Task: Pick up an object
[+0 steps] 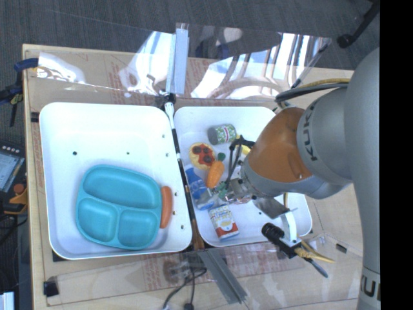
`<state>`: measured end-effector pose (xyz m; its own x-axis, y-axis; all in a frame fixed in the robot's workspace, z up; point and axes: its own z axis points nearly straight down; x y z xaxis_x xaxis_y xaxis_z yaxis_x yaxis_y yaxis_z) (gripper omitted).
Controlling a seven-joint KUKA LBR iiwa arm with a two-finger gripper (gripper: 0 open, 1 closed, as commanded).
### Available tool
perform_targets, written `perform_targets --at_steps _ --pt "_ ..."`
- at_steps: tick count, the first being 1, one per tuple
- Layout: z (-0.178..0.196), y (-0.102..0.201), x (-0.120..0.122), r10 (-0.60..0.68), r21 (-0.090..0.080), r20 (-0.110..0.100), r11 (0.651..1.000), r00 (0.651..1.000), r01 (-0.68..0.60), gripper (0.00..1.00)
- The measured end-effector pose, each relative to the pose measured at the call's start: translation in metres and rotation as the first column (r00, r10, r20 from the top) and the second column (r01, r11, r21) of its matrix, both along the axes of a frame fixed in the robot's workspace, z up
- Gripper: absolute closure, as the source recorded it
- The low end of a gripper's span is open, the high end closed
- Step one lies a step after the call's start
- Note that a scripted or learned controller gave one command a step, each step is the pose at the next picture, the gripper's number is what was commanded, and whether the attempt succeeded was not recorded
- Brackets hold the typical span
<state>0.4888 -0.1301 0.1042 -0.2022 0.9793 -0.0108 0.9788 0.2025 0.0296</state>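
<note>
The arm reaches down into the right bin (pixel 193 123). Its gripper (pixel 227 187) sits low among the objects at the bin's middle, mostly hidden under the orange wrist band. Right by it lie an orange carrot-like toy (pixel 215 172), a red and yellow item (pixel 202 154) and a blue packet (pixel 197 185). A small green can (pixel 222 134) lies toward the back of the bin. A red and white carton (pixel 223 221) rests near the front edge.
The left bin (pixel 64 118) holds a teal divided tray (pixel 119 206) with an orange sausage-shaped toy (pixel 166 206) along its right side. A ridge (pixel 175 148) separates the two bins. Clamps and cables sit at the bench's front edge (pixel 193 273).
</note>
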Motion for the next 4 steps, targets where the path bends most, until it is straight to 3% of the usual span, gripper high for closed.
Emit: perform_targets --at_steps 4 --pt "-0.0002 0.0061 -0.0028 0.064 -0.01 0.0 0.998 0.998 -0.064 0.0"
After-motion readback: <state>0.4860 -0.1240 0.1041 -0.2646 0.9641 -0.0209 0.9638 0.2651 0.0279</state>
